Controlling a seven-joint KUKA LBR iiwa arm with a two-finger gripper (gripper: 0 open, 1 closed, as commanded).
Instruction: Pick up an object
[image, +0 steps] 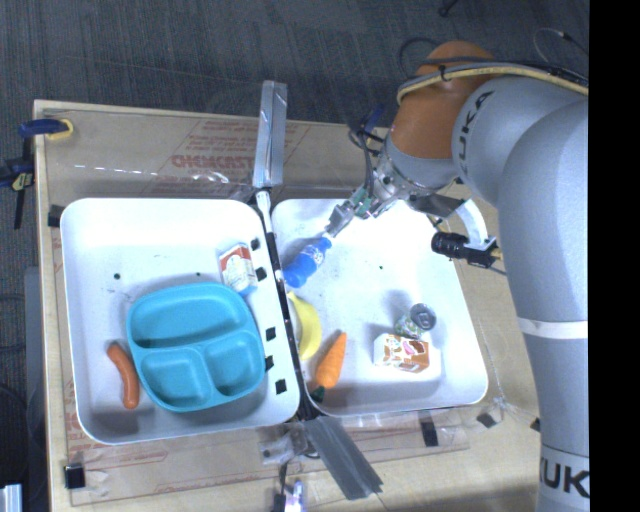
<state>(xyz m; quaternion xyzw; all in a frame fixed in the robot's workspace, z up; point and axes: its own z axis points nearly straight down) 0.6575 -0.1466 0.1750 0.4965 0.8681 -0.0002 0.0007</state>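
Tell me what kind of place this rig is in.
Likely a robotics lab grasping bench, not a kitchen: two white bins on a taped board, toy food such as a carrot and sausage, and a blue tray, under a KUKA arm.

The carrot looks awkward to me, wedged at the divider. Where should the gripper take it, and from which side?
Probably the thick upper end of the carrot, from above, with the fingers closing across its width. It lies slanted, its narrow lower end against the divider and the banana close on its left. The upper right side has bare bin floor.
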